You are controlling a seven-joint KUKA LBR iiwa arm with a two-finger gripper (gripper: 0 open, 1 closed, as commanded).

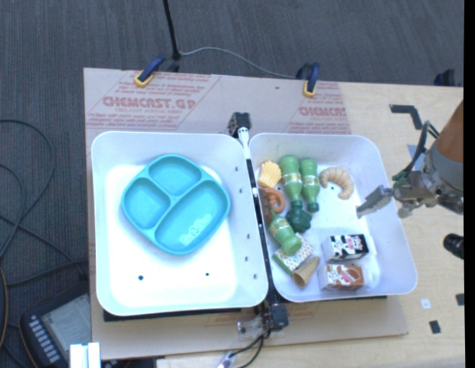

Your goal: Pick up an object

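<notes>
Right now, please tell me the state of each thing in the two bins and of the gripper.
Blue three-compartment plate: flat in left white bin, nothing in it.
Green toy bottles: lying in right white bin.
Tan croissant: lying apart.
Black-and-white milk carton: lying.
Ice-cream cone: on its side.
Gripper: over right rim, holding nothing.

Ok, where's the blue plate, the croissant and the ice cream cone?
blue plate (176, 204), camera view, on its middle divider.
croissant (337, 179), camera view, on its curved middle.
ice cream cone (304, 271), camera view, on the cone's side.
</notes>
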